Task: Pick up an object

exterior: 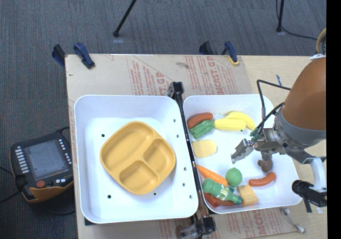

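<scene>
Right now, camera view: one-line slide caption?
Arm's tool hovers over toy food in the right bin; yellow tray sits in the left bin.

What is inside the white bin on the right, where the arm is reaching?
The right bin holds toy food: a yellow banana, corn, two sausages, a carrot, a green ball and more. The arm covers the bin's right side, so anything there is hidden.
</scene>
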Controlling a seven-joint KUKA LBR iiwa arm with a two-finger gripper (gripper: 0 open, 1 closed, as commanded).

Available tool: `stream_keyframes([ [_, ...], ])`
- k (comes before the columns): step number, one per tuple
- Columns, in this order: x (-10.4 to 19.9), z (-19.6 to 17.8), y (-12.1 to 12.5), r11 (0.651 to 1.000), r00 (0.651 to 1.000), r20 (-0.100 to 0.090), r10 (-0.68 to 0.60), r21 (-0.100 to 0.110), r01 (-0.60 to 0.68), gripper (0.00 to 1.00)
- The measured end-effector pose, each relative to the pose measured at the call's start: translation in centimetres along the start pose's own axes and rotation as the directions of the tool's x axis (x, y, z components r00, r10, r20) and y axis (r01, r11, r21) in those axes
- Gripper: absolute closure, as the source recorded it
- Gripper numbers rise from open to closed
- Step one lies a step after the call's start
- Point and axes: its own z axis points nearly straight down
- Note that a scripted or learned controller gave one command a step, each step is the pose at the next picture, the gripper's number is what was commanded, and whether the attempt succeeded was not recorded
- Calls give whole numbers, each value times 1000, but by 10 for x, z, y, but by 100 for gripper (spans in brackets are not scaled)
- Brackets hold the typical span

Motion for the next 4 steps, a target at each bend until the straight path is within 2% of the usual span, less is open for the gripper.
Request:
stream_keyframes([
  [1,89,52,-1,999,999,0,41,1,-41,0],
  [2,88,52,-1,999,999,1,43,0,-43,0],
  [3,91,51,-1,970,970,0,-242,1,242,0],
  [4,91,42,-1,971,971,0,-238,2,238,100],
])
